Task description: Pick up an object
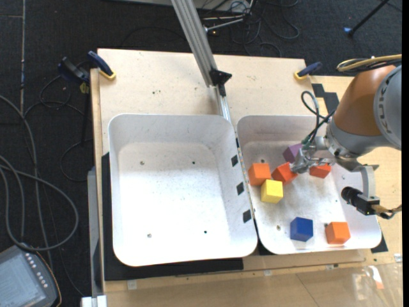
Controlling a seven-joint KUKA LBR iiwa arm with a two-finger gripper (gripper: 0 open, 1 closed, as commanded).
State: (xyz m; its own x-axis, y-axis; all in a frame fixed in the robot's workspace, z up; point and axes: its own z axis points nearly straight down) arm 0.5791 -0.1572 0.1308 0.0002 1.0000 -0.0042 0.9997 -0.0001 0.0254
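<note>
Blocks are lying scattered in the right bin [367, 238], all of them loose on its white floor. Taking the yellow block [271, 190] as the landmark: an orange block [259, 173] is sitting just up and left of it, nearly touching; a second orange block [283, 173] is sitting just up and right of it, tilted on a corner. A purple block [293, 151] is lying further up and right, partly hidden behind the arm's tip. A reddish-orange block [320, 169] is lying to the right of the yellow block, beyond the tip. A blue block [301, 229] is resting below and right of the yellow block, and another orange block [337, 233] is sitting just beside the blue one, further right.

Seen from the one overhead camera, the arm [367, 110] is reaching in from the right, its orange band showing above the wrist. The jaws [303, 163] are hanging low over the bin, up and right of the yellow block, between the tilted orange block, the purple block and the reddish-orange one. They are too small and cluttered to read: I cannot tell whether they are released or clenched, nor whether any block is sitting between them.

The left bin [124, 171] is lying well to the left of the yellow block, touching the right bin along their shared edge. Both bins are resting on the pale worktop [160, 82]. A metal pole [195, 34] is slanting up from the worktop's far side, above and left of the yellow block.
</note>
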